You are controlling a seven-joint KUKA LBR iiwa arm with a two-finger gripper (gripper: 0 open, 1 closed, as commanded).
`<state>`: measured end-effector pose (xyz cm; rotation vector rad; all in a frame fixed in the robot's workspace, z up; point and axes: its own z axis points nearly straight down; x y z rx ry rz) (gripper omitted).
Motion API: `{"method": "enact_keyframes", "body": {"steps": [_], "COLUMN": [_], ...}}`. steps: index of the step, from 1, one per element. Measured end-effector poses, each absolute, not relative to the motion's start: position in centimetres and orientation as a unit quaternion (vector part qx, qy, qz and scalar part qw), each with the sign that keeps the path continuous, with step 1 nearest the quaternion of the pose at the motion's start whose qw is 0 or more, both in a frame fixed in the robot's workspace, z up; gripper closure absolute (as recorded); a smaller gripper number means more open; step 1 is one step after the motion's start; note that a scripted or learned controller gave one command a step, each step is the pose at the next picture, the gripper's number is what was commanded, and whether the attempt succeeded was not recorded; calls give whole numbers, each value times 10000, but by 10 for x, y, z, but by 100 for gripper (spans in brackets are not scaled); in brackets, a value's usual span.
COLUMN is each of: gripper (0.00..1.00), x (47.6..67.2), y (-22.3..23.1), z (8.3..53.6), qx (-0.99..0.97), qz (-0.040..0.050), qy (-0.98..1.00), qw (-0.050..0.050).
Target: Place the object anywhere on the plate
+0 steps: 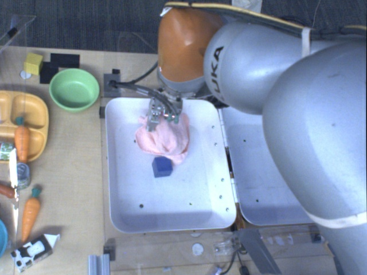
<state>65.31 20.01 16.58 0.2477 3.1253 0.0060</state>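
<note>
Camera view: a crumpled pink cloth (163,138), soft and bunched up, is seen lying in the left bin (123,205), toward its back half. A small blue cube (162,167) is parked just in front of it, touching its edge. The gripper (162,114) is pressed down onto the cloth's top edge; how far it's spread honestly can't be told.

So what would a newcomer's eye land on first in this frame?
The big grey arm with its orange band fills the right and top, reaching into the left bin. Its pincer sits over a pink plate, with a blue block at the plate's near edge.
</note>
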Motion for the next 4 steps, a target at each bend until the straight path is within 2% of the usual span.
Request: {"method": "enact_keyframes", "body": {"steps": [1, 2, 3, 4], "gripper": [100, 100, 100, 100], "x": [610, 597, 560, 543], "y": [236, 85, 81, 116], "z": [159, 185, 184, 135], "qx": [655, 883, -190, -504], "qz": [18, 10, 12, 12], "qy": [9978, 9961, 9998, 9987], "qw": [25, 38, 32, 23]}}
